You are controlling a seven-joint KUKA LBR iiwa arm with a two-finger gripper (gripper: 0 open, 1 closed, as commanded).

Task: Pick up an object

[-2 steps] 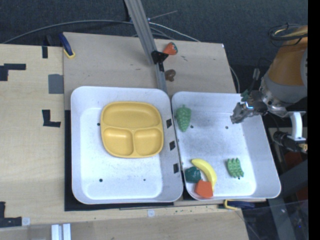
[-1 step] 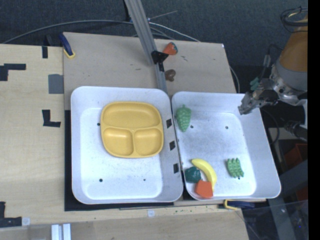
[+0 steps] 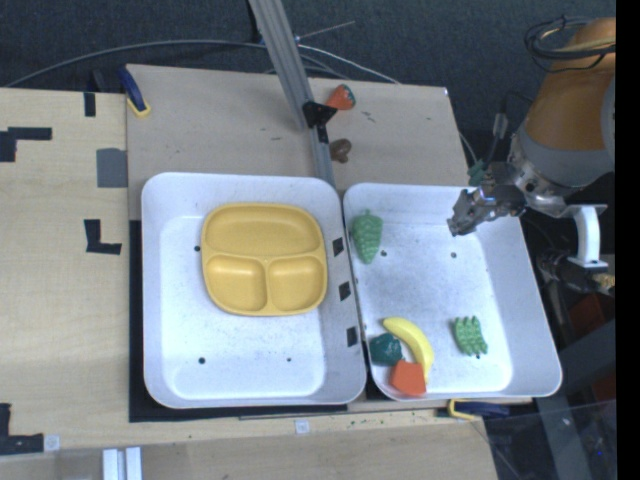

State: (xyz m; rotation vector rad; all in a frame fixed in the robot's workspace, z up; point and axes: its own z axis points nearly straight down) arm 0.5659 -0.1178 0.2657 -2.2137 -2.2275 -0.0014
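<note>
The right bin holds several small toys. A green bumpy fruit lies by its left wall. A yellow banana, a dark teal piece and an orange block cluster at the front. A small green spiky toy lies to their right. My gripper hangs over the bin's back right part, apart from all the toys, with nothing seen between its fingers.
The left bin holds a yellow divided plate. A grey metal post rises behind the bins, with a small red-orange item and a brown one on the bench beside it.
</note>
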